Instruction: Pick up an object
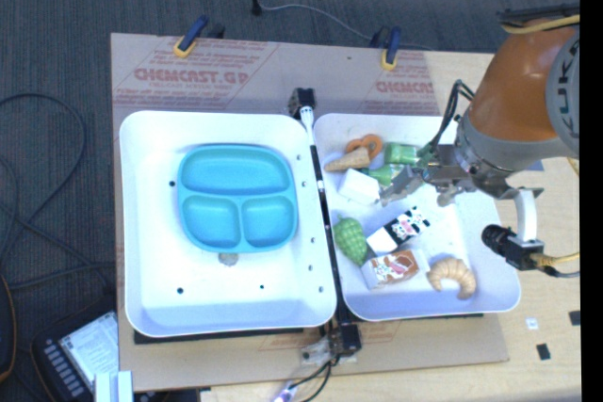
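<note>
My gripper [421,191] hangs over the middle of the right bin [490,297], open, with nothing between its fingers. Below and around it lie the loose objects. An orange pretzel-like piece [363,150] and a green block [400,153] sit at the back. A white block [358,188] lies to the gripper's left. A black-and-white box [405,226] lies just in front of it. A green leafy ball [350,240], a red-brown packet [391,268] and a tan croissant [452,276] sit nearer the front.
The left bin [151,287] holds a blue divided tray [236,198] and a small grey item [227,258] in front of it. A raised rim [320,221] divides the two bins. Clamps [389,48] hold the board at the back.
</note>
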